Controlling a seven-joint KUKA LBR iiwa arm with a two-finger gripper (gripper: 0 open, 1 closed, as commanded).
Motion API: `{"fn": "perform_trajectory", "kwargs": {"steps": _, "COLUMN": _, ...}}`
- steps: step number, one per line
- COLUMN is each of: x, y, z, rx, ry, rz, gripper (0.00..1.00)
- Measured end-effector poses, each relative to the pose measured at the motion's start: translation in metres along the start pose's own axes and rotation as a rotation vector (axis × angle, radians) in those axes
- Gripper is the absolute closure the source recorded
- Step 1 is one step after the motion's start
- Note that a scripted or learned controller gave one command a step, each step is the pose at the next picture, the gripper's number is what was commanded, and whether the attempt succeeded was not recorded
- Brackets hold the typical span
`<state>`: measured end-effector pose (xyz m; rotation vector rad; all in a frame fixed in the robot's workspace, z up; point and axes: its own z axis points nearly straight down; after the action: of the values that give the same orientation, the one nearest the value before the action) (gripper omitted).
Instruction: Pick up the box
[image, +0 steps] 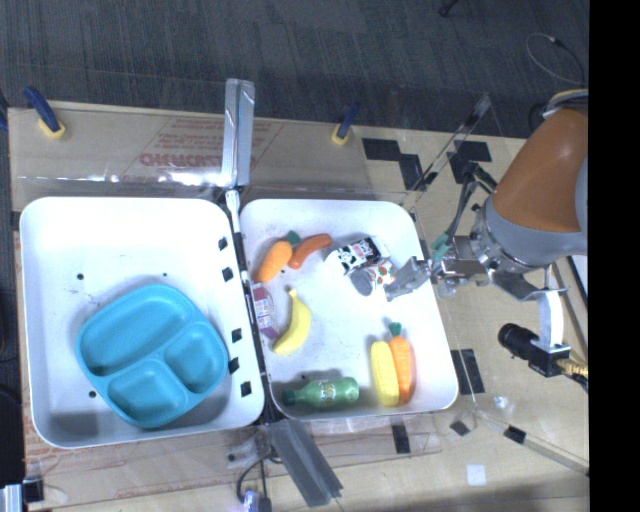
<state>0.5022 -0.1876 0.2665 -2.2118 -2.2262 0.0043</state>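
A brown bench (120, 140) on a dark carpeted floor bears two shallow white bins side by side, the left bin (40, 300) and the right bin (425, 330), meeting at a taped seam.

The grey metal two-finger gripper (402, 278) sits over the right rim of the right bin, pointing leftward into it; whether it is released or clenched cannot be told, and nothing can be seen between its tips. Just left of it, nearly touching, lies the small white carton box with black and red print (362, 262), in the upper right part of the right bin. The box's long axis runs at a slant, from upper left down to lower right, with its lower right end towards the gripper.

Behind the gripper the arm (540, 190) reaches in from the right, its wrist roughly level and its orange band bulking above the grey link.

Further left in the same bin lie an orange plastic carrot (275, 258) and a red-orange sausage shape (312, 246), then a yellow banana (293, 322). Along the near side are a yellow corn cob (384, 372) touching a second orange carrot (401, 362), and a green bottle (322, 392) on its side.

The left bin holds a blue three-compartment plastic tray (150, 352).
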Motion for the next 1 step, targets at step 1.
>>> {"fn": "perform_trajectory", "kwargs": {"steps": 1, "x": -0.0233, "y": -0.0029, "z": -0.1768, "rx": -0.005, "ry": -0.002, "rz": 0.012, "gripper": 0.00}}
